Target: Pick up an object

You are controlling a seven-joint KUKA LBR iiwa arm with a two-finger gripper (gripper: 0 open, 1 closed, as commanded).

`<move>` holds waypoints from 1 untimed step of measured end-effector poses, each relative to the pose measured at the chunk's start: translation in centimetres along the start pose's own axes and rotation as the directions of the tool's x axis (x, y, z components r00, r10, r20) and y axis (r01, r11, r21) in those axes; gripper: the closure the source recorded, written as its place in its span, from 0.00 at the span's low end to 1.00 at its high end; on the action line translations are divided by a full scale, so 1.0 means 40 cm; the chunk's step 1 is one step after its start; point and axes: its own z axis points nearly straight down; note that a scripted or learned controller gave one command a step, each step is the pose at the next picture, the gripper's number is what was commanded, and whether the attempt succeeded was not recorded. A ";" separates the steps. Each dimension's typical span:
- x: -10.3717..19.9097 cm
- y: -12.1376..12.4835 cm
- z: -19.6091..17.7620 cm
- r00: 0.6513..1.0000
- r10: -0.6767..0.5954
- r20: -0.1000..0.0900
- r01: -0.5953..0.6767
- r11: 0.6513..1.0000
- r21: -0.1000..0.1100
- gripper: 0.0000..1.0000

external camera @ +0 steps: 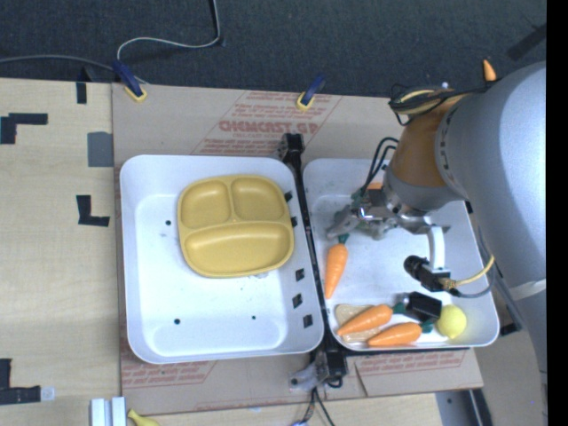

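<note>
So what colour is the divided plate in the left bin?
Mustard yellow plate, clearest in the camera view.

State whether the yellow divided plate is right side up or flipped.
Right side up: the yellow divided plate shows its three hollow compartments facing upward in the left bin.

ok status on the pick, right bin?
Gripper low in right bin, nothing seen held. Nearest carrot just below it, loose. Two more carrots and lemon at near edge.
</note>
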 end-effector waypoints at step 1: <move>-0.002 -0.001 -0.024 1.000 0.000 0.003 0.000 1.000 0.001 1.00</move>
